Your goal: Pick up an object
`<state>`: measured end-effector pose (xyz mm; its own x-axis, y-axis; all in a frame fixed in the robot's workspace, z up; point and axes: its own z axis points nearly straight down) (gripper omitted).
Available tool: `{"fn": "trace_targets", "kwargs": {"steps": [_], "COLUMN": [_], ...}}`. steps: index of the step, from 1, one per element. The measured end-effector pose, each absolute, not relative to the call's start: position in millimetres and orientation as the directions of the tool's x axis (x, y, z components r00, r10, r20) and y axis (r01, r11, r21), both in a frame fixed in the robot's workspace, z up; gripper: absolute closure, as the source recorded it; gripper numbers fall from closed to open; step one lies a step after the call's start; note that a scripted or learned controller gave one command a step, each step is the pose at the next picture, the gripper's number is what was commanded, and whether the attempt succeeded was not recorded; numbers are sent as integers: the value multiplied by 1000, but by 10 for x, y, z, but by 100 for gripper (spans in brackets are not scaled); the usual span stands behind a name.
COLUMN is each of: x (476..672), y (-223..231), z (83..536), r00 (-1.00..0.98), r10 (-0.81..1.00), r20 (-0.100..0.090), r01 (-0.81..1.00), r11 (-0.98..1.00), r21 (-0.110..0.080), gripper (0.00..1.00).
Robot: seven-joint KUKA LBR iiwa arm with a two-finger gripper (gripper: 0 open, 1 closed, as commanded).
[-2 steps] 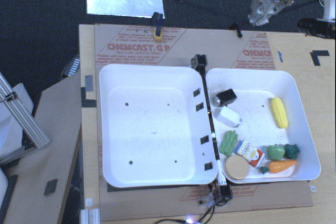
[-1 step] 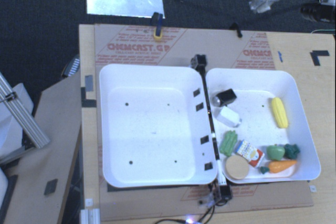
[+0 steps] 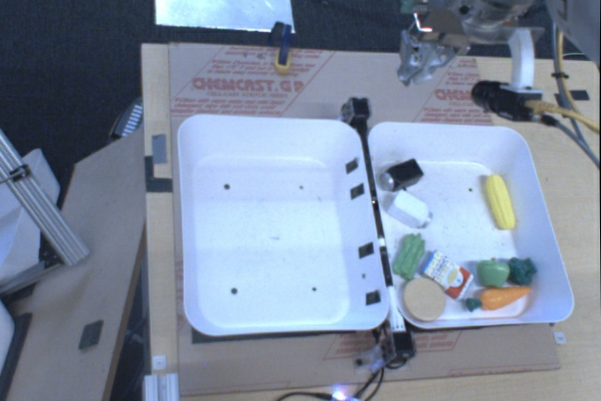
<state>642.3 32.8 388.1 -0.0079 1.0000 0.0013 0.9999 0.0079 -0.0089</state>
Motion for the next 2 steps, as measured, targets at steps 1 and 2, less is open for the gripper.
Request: {"fn": "trace_targets", "kwargs": {"steps": [1,2], "x": [6074,5835], "y": [284,1173], "z": [5464,4434], "r00": [-6,-13], "r10": [1000,1000], "r20": [2,2], "r01": [1000,1000], "r11": [6,13], "r21": [21,-8], "gripper": [100,100]}}
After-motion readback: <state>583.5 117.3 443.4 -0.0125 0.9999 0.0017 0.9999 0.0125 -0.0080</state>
